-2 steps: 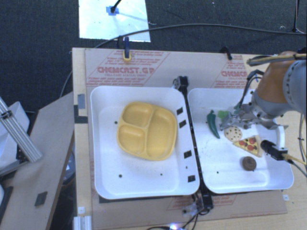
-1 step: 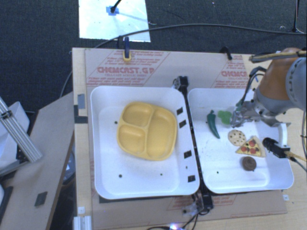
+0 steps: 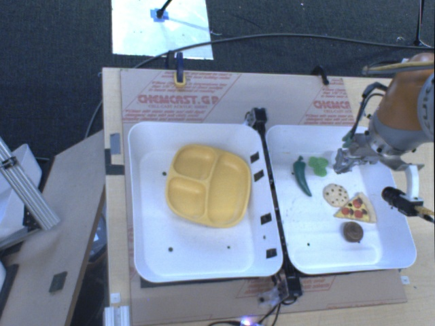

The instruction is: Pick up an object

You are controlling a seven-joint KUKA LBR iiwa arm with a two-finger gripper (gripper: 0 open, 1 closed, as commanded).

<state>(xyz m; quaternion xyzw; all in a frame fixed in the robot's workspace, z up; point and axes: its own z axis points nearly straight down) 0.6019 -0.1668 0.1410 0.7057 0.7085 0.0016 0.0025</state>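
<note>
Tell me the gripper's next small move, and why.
Probably a short drop toward the green piece. The gripper sits just right of it in the right bin, and nothing shows between its fingers. The pepper and cookie lie close, so it should go straight down.

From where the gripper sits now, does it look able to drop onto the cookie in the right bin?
Probably yes. The gripper hangs over the right bin, just above the cookie. The cookie lies flat with bare floor around it; the pizza slice is close beside it, which may crowd one finger.
</note>
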